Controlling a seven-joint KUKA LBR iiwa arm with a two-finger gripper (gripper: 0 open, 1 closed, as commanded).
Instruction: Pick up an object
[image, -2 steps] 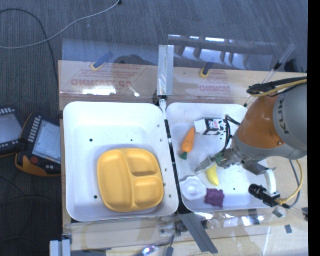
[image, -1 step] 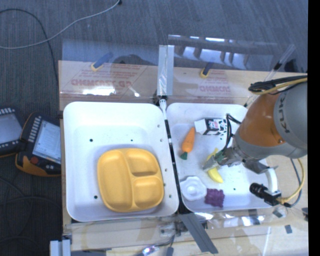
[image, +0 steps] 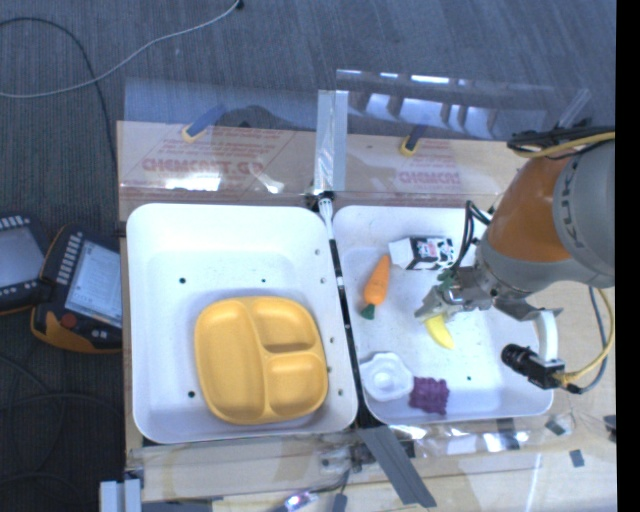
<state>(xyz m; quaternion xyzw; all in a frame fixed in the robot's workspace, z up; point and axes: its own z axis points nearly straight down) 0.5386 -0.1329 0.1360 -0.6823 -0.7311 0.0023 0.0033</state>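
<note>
My gripper (image: 441, 303) reaches into the right bin (image: 480, 400) from the right, low over a yellow banana-shaped toy (image: 440, 332). Its fingers sit just above the toy's upper end, and I cannot make out whether they touch it. An orange carrot (image: 376, 281) lies to the left of the gripper, near the bin's left wall. A small white carton with dark print (image: 422, 251) lies behind the gripper. A white cup-like piece (image: 385, 377) and a purple grape bunch (image: 429, 395) rest near the bin's front edge.
The left bin (image: 160, 260) holds a yellow divided plate (image: 261, 356). A teach pendant (image: 75, 290) lies on the floor to the left of the bench. The arm's orange band (image: 525, 210) and grey body cover the right bin's right side.
</note>
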